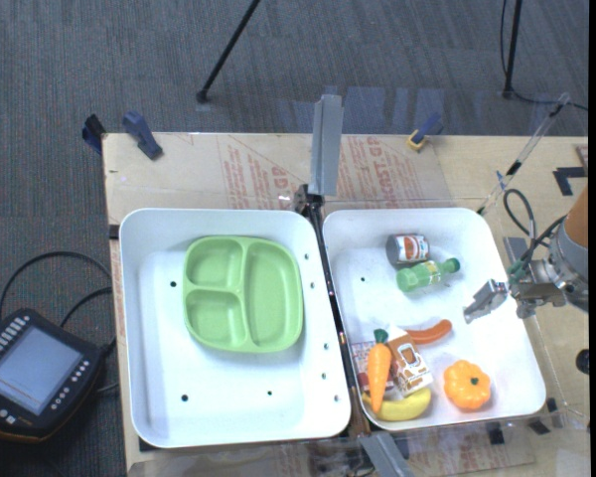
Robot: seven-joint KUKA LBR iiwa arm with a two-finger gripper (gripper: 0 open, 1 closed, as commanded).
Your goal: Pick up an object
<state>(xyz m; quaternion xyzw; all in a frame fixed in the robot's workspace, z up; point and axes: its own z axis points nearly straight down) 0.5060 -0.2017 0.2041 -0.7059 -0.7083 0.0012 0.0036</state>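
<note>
Gripper [485, 301] hovers above the right bin [477, 225], finger state unclear; nearest, a hotdog [429, 332] — likely light, slick plastic — grip mid-length.

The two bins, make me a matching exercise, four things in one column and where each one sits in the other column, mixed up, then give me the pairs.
Things:
1. green divided tray
2. can
3. orange pumpkin
4. banana

Places:
A. right bin, near right corner
B. left bin, in its middle
C. right bin, along the near edge, under the carrot's tip
D. right bin, far part, just behind the green bottle

Pairs: 1-B, 2-D, 3-A, 4-C
</note>
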